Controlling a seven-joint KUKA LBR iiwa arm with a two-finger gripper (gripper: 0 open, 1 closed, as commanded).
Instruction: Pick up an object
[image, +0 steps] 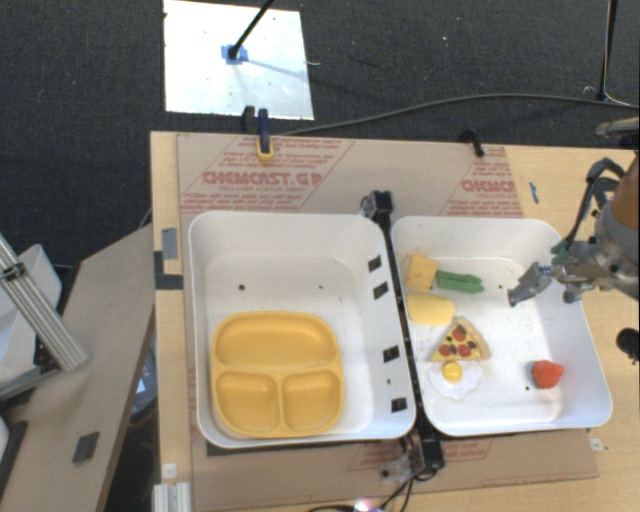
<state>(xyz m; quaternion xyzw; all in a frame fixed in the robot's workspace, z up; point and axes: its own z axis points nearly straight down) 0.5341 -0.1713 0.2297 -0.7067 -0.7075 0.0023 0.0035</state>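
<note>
Spreading across the view, the counter (330, 165) carries two shallow white bins side by side: the left bin (290, 235) holds a yellow divided tray (278, 373), and the right bin (575, 400) holds the small things worth picking. In that right bin lie a yellow block with a green piece (445, 276) near the top left, a pale yellow slab (430, 309) just below it, a toy pizza slice (461, 342) under that, a toy fried egg (454, 378) touching the slice's lower edge, and a small red piece (546, 375) well apart toward the lower right. The grey arm (610, 255) reaches in from the right, and the claw (526, 286) hangs over the bare floor in the upper right part of the bin, between the green piece and the bin's right wall, touching nothing that I can see and holding nothing. How wide it stands I cannot tell; its tip is too small and dark to read. To do the step well, I would judge the red piece the cleanest target, since it sits alone: centre above it, come straight down, and close only once the tip straddles it, keeping away from the crowded slice and egg.
</note>
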